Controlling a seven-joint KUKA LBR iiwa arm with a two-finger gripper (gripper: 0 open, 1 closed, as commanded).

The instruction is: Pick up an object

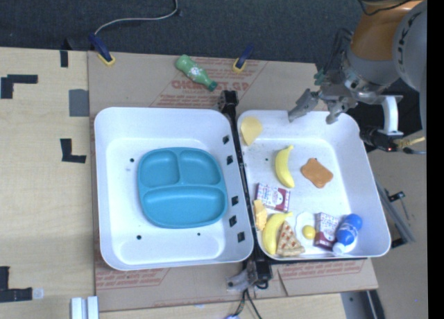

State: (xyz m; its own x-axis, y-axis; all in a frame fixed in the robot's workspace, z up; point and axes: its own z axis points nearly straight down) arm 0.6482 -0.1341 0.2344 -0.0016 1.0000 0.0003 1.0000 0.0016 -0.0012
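My gripper (316, 110) hangs open over the far edge of the right bin (365, 172), its two grey fingers spread with nothing between them. Below it in that bin lie a yellow banana (283, 165) and a brown toast slice (316, 172). Further toward the front are a small red-and-white carton (272, 197), a second banana (272, 231), a pizza slice (290, 242), a fried egg (306, 228), another small carton (325, 230) and a blue bottle (347, 232). A pale yellow piece (250, 130) rests in the bin's far left corner.
The left bin (114, 137) holds a blue divided plate (182, 187). A green bottle (195, 73) lies on the cardboard behind the bins, near two blue-and-yellow clamps (103, 53). A black divider clip (229, 99) sits between the bins.
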